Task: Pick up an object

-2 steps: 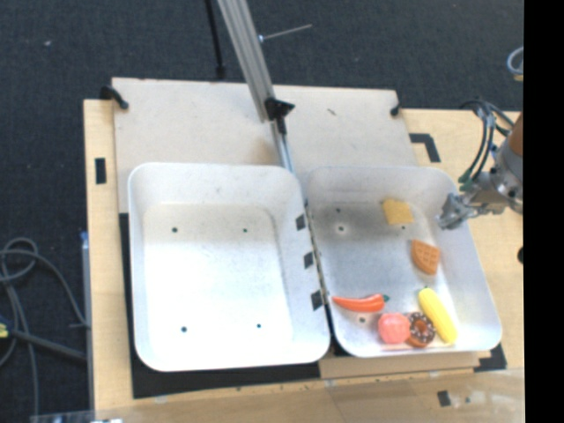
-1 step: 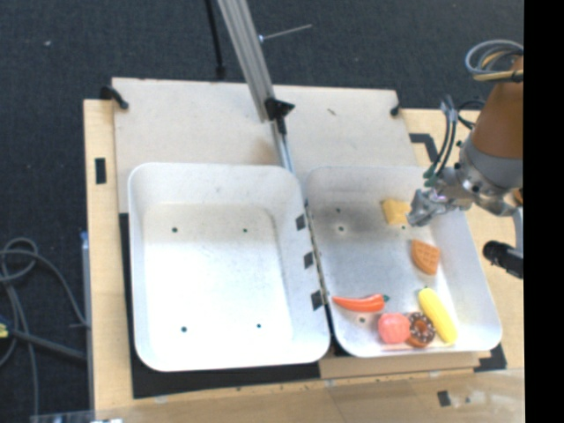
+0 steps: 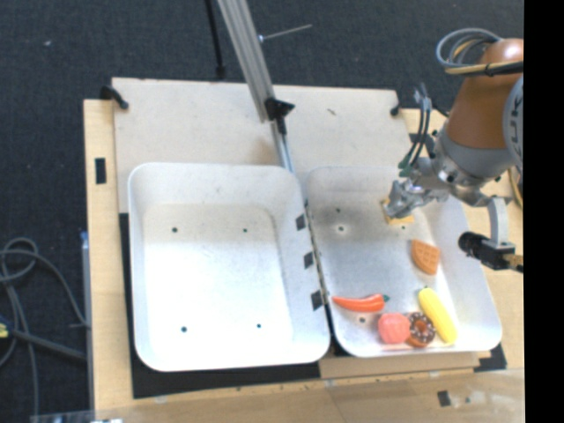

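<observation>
yellow banana-shaped toy [image 3: 437, 315], glossy orange carrot [image 3: 359, 303], smooth white bin [image 3: 352, 236], end effector [image 3: 401, 205] grip state unclear

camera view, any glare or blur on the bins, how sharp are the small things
Camera view: light is even and soft, the left bin looks bright but not blown out; the gripper is slightly blurred; the yellow banana and red chili read clearly by colour, though fine detail is soft.
</observation>
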Action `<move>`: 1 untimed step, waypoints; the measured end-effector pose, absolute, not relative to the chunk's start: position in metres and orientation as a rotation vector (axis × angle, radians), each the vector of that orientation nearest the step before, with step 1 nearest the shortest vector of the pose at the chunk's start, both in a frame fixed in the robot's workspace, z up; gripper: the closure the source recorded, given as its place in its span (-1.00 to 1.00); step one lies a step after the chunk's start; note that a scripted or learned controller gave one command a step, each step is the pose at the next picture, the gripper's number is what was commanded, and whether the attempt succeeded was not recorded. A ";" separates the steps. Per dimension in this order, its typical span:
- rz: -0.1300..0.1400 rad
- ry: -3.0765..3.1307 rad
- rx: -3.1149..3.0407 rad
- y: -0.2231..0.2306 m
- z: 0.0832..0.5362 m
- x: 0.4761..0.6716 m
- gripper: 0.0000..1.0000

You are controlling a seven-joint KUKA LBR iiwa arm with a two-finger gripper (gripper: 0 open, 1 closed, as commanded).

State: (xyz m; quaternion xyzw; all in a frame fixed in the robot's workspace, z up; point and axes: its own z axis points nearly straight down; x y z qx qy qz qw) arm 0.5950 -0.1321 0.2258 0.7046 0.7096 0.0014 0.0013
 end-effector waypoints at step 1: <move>0.005 2.228 2.212 -0.080 0.240 0.607 1.00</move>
